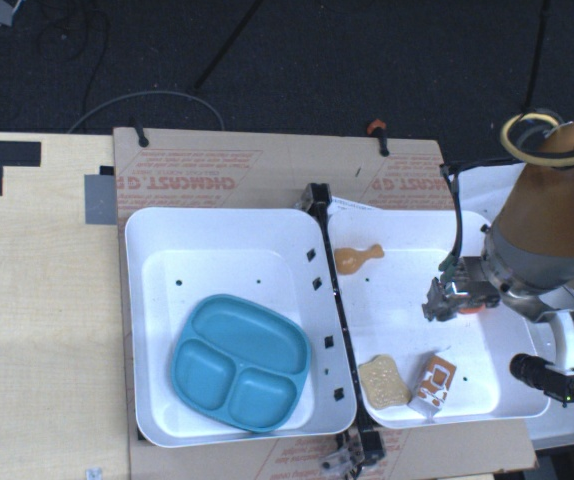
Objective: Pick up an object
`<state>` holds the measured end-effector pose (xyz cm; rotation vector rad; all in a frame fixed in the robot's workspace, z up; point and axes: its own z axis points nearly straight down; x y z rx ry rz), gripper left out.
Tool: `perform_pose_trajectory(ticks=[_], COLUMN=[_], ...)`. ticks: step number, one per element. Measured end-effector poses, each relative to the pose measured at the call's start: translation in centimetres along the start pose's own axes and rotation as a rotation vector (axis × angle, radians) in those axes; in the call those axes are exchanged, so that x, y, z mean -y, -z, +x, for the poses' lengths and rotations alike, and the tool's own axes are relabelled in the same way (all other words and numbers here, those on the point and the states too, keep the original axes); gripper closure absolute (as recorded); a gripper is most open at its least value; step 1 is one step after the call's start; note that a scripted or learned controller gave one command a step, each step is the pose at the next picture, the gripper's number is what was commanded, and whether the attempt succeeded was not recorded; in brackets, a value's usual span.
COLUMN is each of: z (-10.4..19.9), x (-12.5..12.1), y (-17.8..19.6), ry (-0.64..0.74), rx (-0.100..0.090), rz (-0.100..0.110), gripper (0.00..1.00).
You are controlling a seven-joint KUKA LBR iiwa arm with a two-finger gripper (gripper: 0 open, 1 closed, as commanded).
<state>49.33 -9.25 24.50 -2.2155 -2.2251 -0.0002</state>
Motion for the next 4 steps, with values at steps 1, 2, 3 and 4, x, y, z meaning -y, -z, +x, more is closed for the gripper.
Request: perform_pose_trajectory(ticks=[1,2,3,4], z=[4.6,9.6,15.6,20.4], x=[-0.1,0.2,-0.4,0.8], y=[-1.4,-0.6,-1.4,-2.6], ry=[-0.002,0.000,0.000,0.000], rx=[0.000,0.000,0.001,0.000], rz=[0.004,0.002,0.003,0.006], gripper=[1.00,1.00,1.00,1.00])
